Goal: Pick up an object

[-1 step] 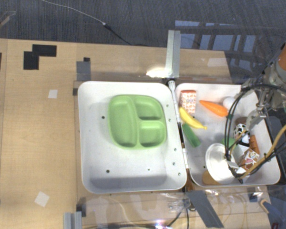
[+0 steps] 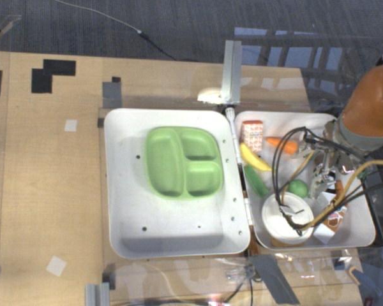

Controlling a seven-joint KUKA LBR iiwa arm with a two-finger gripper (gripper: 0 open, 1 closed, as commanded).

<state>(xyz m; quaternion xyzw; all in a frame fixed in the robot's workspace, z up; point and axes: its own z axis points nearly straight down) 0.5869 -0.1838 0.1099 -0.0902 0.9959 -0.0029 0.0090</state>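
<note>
Pincer (image 2: 320,185) hangs low inside right bin (image 2: 364,234), fingers hidden behind cables; cannot tell its state. Green ball (image 2: 298,188) at its 9 o'clock, just beside. White bowl (image 2: 284,225) at 7 o'clock. Green divided tray (image 2: 182,161) in left bin (image 2: 124,190).

I saw even, bright overhead light; glare washed the left bin (image 2: 127,171), soft shadow pooled along its near wall, and reflections streaked the worktop (image 2: 38,190).
</note>
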